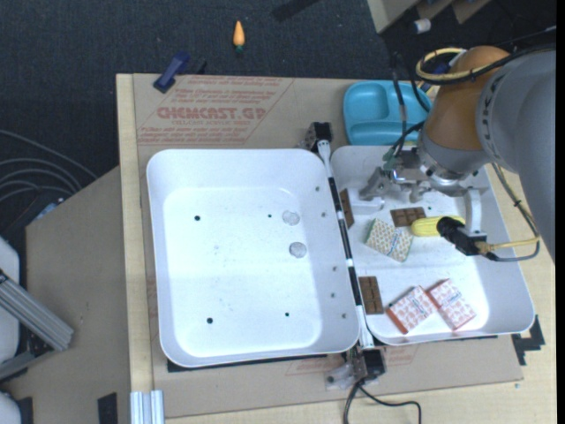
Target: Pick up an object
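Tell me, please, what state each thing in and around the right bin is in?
Claw: low over the right bin's far end; open or shut unclear.
Patterned packet: lying flat, loose.
Brown block: lying flat beside that packet.
Red packet: flat, near the front wall.
Second red packet: flat, beside it.
Teal tub: upright, outside the bins.

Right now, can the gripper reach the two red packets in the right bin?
Probably yes. The red packets lie flat in the right bin with nothing on top of them, and the gripper hangs over that same bin.
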Controlling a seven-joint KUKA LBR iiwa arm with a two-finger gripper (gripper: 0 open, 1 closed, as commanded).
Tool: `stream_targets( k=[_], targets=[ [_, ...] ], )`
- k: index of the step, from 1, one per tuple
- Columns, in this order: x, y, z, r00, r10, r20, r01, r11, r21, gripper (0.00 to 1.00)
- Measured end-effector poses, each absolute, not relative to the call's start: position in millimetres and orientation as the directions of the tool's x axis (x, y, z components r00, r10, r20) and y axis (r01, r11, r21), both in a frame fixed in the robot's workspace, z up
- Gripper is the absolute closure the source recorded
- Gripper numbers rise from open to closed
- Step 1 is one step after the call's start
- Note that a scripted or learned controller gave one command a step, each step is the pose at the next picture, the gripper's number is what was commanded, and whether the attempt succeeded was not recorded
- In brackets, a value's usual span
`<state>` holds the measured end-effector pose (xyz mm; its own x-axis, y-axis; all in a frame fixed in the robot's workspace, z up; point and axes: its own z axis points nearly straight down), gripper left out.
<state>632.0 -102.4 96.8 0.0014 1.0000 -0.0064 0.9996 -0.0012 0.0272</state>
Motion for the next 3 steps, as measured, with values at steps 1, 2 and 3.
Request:
stream_targets(
  k=[1,2,3],
  targets=[
    [587.1,-117,114,0.001,1.0,0.0,1.0,-0.001,0.0,0.0],
    [602.3,-139,96,-0.001,1.0,0.003,1.0,0.001,0.019,0.0],
    [604.8,-139,108,-0.001,1.0,0.002,1.0,0.001,0.028,1.0]
  ],
)
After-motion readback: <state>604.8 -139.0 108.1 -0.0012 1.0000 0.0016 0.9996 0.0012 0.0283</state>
